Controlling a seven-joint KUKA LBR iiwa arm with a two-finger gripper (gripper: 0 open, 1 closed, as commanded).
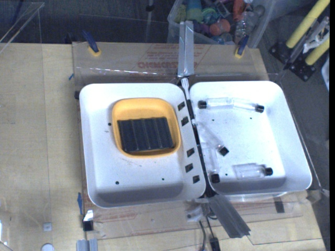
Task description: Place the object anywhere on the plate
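Left bin (97, 184): yellow plate (145, 109) bearing a black ribbed object (145, 133). Right bin (293, 166): three clear tubes (230, 104), black-capped.

arm pose cannot be told; gripper state cannot be told either.

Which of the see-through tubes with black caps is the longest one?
The longest is the clear tube lying along the far side of the right bin, black-capped at both ends. The short tube near the bin's front edge is stubbier.
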